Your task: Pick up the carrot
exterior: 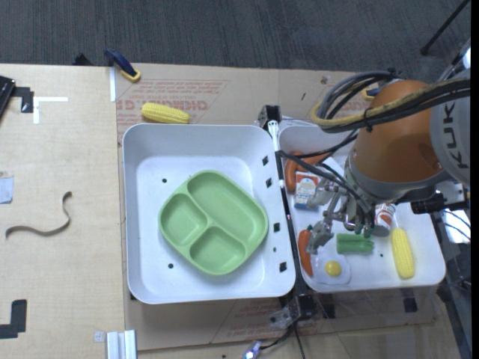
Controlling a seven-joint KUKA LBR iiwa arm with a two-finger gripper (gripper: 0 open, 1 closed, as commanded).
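The carrot (304, 251), a long orange-red piece, lies along the left wall of the right bin (426, 277), near its front. My gripper (335, 229) hangs low over the middle of that bin, just right of the carrot. It is open, and its left finger (322, 236) ends close beside the carrot with nothing between the fingers. The orange-banded wrist (397, 133) hides the back of the bin.
Around the gripper lie a green block (355, 244), a fried egg (334, 268), a corn cob (403, 251), a small can (385, 217), a carton (304, 188) and another orange piece (288, 172). The left bin (142, 223) holds a green divided plate (213, 221). A second corn cob (165, 112) lies behind it.
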